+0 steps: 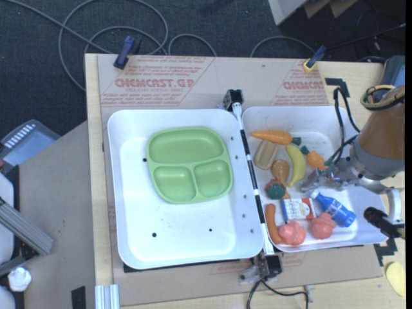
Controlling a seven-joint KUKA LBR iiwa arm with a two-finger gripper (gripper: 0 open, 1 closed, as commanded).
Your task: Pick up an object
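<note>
1. Gripper [315, 184]: low in the right bin [322, 118], among the toy food; how far it is open cannot be told, and nothing is seen held.
2. Nearest items: banana [297, 163] just left, blue bottle [336, 210] just below, small carton [297, 208] beside it.
3. Handling, as a judgement: these look like light, stiff plastic, smooth and inclined to slip; the banana's middle offers a narrow hold.
4. Left bin [129, 205] on the table [187, 82]: green divided plate [190, 163].
</note>
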